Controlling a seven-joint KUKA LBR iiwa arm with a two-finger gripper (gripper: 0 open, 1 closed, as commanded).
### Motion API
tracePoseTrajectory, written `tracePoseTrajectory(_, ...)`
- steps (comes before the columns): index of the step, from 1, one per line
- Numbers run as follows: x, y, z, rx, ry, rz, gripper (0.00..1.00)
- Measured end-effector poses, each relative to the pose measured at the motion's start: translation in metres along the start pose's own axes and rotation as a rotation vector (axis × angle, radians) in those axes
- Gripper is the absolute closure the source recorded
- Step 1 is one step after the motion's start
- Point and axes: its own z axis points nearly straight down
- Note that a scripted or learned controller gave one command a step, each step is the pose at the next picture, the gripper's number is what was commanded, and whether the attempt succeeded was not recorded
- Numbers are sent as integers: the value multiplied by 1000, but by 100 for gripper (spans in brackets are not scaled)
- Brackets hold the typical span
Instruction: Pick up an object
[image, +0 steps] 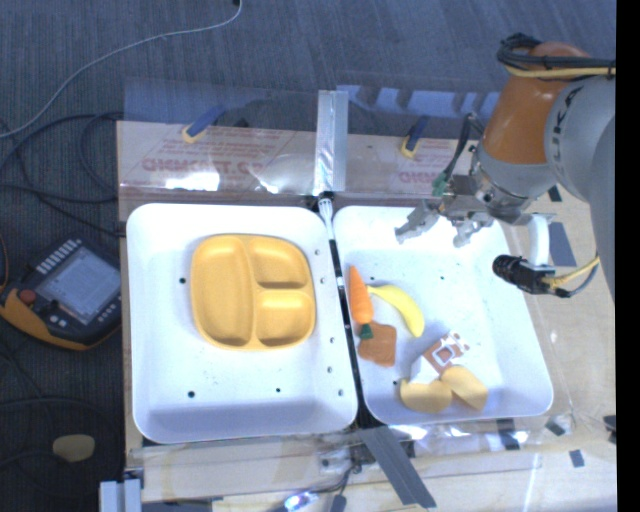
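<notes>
My gripper (440, 230) hangs over the back of the right bin (500, 310), its two fingers spread open with nothing between them. Below it and to the left lie a carrot (358, 295), a yellow banana (400, 308) and a brown-orange toy piece (378, 345). Near the bin's front sit a small brown-and-white block (446, 352) and two yellow bread-like pieces (445, 391). All of these objects lie apart from the gripper.
The left bin (160, 330) holds a yellow divided tray (252, 290). A metal divider (330, 140) stands between the bins at the back. A black cylinder (515, 270) on the arm juts out over the right bin's right side. A teach pendant (60, 290) lies on the floor at left.
</notes>
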Motion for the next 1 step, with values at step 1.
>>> tracePoseTrajectory(1, -7, 37, -73, 0, -5, 294, 0)
